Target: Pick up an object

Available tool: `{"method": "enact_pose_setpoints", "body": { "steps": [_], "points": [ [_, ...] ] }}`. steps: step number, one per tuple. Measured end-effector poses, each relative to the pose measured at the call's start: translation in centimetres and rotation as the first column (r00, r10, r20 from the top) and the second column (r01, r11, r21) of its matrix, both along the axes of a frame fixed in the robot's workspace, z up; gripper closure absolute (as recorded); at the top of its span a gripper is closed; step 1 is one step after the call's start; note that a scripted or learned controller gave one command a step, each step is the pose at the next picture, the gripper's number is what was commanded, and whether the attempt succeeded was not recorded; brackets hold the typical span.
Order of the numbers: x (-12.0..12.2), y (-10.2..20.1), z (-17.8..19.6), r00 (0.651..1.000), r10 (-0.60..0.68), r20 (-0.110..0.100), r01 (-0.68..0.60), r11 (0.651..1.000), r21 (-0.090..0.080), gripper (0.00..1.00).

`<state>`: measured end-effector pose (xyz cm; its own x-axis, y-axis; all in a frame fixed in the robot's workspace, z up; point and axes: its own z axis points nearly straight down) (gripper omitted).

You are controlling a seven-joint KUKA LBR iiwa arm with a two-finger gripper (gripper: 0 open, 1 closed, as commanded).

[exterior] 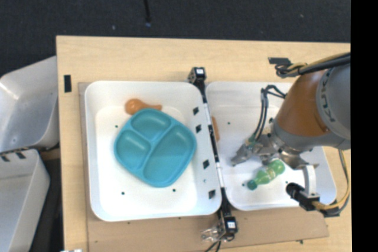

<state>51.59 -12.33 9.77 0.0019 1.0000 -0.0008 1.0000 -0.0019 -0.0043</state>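
The green bottle (267,174) lies on its side in the right bin (236,97), near the front wall. Its long axis runs at a slant: the cap end points toward the lower left of the view, and the thicker end points up and to the right, toward the arm (307,109).

The gripper (245,154) is just beside the bottle, above and left of it, low over the bin floor. Its fingers point to the left with a small gap between them, and nothing is seen between them. The bottle is not held.

A black part of the wrist stands close to the right of the bottle. In the left bin (94,186) lies a blue tray (155,147) with three compartments, and an orange spoon (142,106) touches its upper edge.
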Motion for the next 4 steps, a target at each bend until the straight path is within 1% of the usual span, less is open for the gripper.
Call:
{"method": "enact_pose_setpoints", "body": {
  "steps": [1,2,3,4],
  "points": [
    [0.2,0.0,1.4,1.000,-0.007,0.007,0.007,1.000,0.001,1.00],
    [0.7,0.2,5.8,1.000,0.005,0.010,-0.005,1.000,0.000,1.00],
    [0.6,0.3,12.1,1.000,0.005,0.012,-0.005,1.000,-0.001,1.00],
    [1.5,-0.4,17.0,1.000,0.005,0.011,-0.005,1.000,-0.001,1.00]
  ]
}}
